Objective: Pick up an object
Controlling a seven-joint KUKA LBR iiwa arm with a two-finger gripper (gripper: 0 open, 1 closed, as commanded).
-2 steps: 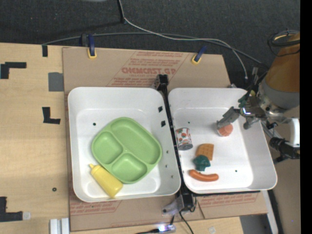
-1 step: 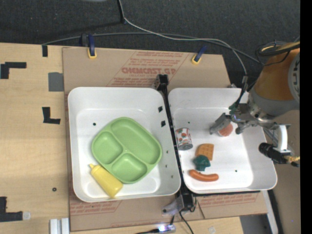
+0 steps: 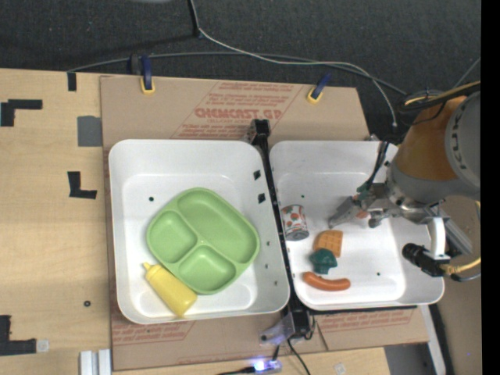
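On the left of the desk (image 3: 47, 209) we see the left bin (image 3: 125, 162) holding a green divided plate (image 3: 203, 241) with a yellow bottle (image 3: 169, 288) touching its lower left edge. Moving right, the right bin (image 3: 328, 158) holds a small can (image 3: 294, 222) close to its left wall, a waffle piece (image 3: 330, 242), a dark green toy (image 3: 323, 261) touching it from below, and a sausage (image 3: 327, 283) lying nearest the front rim. Further right, our claw (image 3: 353, 208) sits low over the bin, just right of the can and above the waffle piece. We cannot tell how far its prongs are parted, and nothing is visibly held. We judge the pick not yet made: every object lies in a bin, so approach, closing and lifting are left.
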